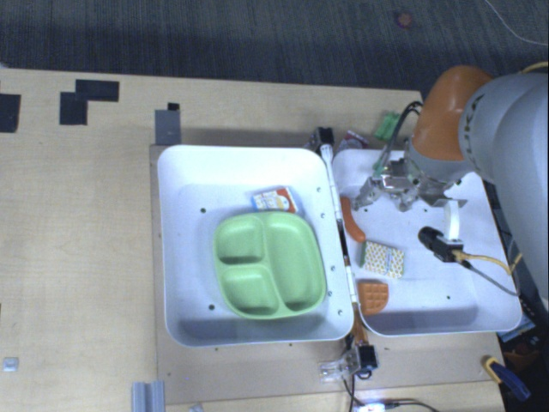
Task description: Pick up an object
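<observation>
Gripper [390, 189] hovers in right white bin [480, 316]; orange elongated piece [351, 222] lies just lower-left, long axis roughly vertical; finger state: can't tell.

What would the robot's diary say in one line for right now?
stage: reaching | end effector: above right bin | holding: nothing seen | left bin: green tray, small card
</observation>
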Action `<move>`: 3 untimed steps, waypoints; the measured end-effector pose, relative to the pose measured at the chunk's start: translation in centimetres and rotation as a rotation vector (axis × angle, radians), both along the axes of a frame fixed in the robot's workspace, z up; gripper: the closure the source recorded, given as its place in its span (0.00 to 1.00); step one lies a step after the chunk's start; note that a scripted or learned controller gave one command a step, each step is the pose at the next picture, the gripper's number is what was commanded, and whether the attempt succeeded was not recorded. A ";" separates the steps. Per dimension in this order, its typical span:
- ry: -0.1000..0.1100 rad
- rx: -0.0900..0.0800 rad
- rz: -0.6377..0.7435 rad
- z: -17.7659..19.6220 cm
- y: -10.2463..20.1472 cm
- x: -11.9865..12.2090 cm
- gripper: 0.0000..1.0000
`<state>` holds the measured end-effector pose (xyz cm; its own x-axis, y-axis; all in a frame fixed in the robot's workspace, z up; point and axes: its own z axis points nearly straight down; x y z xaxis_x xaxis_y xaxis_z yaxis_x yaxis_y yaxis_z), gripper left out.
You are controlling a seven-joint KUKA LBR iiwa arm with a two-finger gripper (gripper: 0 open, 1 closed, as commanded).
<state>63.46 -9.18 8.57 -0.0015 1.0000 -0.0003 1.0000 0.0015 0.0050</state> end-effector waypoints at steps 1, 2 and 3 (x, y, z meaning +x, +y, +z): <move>-0.007 0.000 0.000 1.2 0.1 0.2 1.00; 0.002 -0.002 -0.001 2.3 -9.1 -3.8 1.00; 0.002 0.000 0.000 2.2 -8.9 -3.7 0.00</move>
<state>59.74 -18.10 10.80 -0.0019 1.0000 -0.0003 1.0000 0.0020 0.0034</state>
